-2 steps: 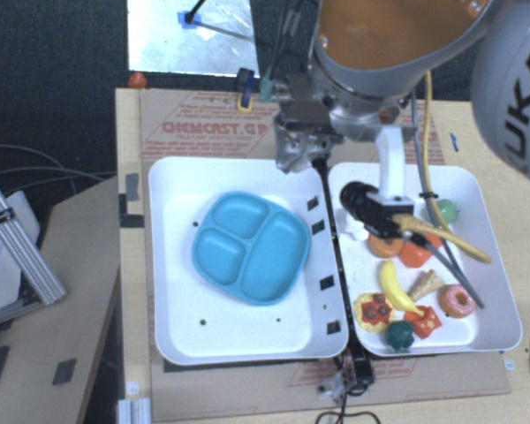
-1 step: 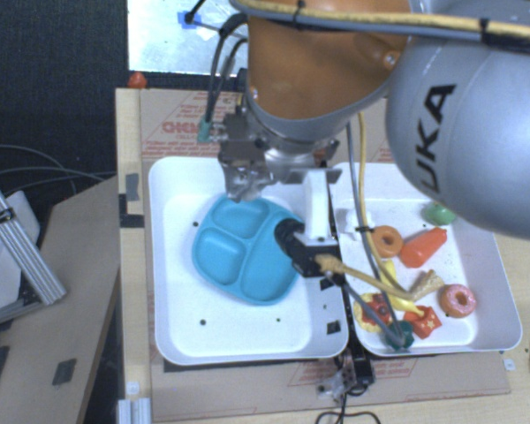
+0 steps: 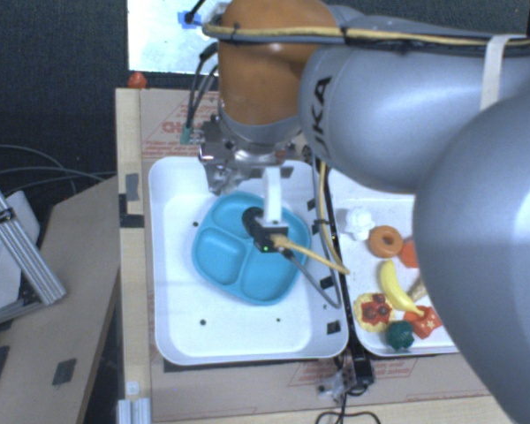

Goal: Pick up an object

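The letters "KA" stood on the grey arm (image 3: 322, 117), and red print on the cardboard sheet (image 3: 163, 124) under the bins was too faint to read. The gripper (image 3: 240, 173) hung over the far edge of a blue divided plate (image 3: 234, 268) lying mid-left bin (image 3: 177, 325); whether it was open or closed could not be told. A doughnut (image 3: 386, 241) and a banana (image 3: 396, 288) lay in the right bin (image 3: 364, 194). Dark floor surrounded the bench.

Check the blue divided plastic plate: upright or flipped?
Upright: the blue divided plastic plate shows its compartments facing up, in the left white bin.
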Controlling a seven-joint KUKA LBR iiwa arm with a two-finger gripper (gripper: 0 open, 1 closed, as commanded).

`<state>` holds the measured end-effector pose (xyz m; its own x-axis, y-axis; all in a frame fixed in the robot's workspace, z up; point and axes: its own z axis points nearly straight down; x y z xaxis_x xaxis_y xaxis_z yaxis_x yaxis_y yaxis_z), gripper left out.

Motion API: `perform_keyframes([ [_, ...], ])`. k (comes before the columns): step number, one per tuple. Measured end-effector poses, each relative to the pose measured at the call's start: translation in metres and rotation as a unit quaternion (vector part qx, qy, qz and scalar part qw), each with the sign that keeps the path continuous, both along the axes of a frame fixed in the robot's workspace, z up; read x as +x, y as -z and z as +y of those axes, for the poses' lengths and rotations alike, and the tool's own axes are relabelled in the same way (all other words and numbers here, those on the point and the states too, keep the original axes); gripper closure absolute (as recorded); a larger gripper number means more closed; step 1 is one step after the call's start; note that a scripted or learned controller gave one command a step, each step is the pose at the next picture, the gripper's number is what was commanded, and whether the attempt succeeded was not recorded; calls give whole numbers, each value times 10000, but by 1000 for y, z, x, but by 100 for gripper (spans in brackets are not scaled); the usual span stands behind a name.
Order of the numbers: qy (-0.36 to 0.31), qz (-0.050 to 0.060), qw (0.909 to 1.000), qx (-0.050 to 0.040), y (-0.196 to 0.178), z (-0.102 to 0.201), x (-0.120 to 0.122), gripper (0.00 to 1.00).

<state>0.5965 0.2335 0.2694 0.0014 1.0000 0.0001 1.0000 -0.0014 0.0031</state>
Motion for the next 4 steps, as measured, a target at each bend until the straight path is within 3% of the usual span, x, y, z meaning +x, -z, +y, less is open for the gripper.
perform_keyframes([
  [1, -26, -81, 10000, 41, -277, -19, -48, 100],
  [2, -31, 80, 10000, -24, -116, 1, -53, 100],
  [3, -6, 4, 10000, 0, -104, 0, -4, 100],
  [4, -3, 12, 10000, -2, -44, 0, 52, 100],
])
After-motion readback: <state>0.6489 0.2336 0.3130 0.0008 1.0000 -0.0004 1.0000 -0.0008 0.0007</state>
